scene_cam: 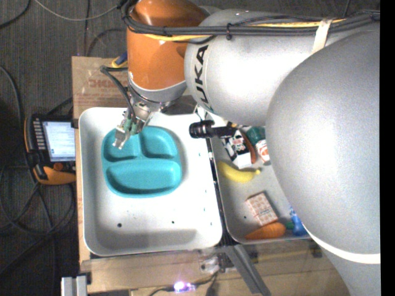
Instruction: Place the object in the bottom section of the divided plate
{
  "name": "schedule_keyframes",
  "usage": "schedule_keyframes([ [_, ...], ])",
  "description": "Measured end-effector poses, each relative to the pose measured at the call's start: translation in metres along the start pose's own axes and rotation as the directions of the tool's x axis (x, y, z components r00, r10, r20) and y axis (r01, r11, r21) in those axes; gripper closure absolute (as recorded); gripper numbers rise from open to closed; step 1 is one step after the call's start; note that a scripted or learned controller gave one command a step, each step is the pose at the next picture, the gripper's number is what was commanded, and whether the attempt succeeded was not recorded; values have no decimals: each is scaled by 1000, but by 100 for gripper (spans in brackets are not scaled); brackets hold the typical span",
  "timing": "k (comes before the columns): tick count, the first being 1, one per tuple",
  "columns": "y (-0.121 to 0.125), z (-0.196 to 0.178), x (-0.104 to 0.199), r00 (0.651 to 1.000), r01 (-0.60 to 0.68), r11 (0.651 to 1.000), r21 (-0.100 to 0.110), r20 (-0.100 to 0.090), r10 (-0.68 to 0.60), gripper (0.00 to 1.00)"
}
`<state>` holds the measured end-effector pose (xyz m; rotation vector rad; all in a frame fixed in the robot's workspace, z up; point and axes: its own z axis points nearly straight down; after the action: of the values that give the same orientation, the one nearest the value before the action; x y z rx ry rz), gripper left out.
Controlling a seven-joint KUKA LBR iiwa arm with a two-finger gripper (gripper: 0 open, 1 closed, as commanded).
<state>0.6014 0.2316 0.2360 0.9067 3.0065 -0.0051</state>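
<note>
A teal divided plate (145, 163) lies in the left white bin (148, 227). It has two small sections at the top and one long section along the bottom, and I see nothing lying in the bottom section. My gripper (123, 133) hangs below the orange band over the plate's top left section, tip pointing down-left. A small greenish patch shows at the tip; whether it is a held object or part of the gripper is unclear.
The right bin (231, 227) holds a banana (239, 175), an orange carrot (266, 231), a small patterned box (261, 208), a red-and-white packet (261, 152) and a blue item (297, 223). The arm's bulk covers much of that bin. A tablet (54, 142) sits left of the bench.
</note>
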Motion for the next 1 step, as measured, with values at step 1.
schedule_keyframes([
  [1, -30, -23, 48, 941, 339, 941, -3, -1, -339, 100],
])
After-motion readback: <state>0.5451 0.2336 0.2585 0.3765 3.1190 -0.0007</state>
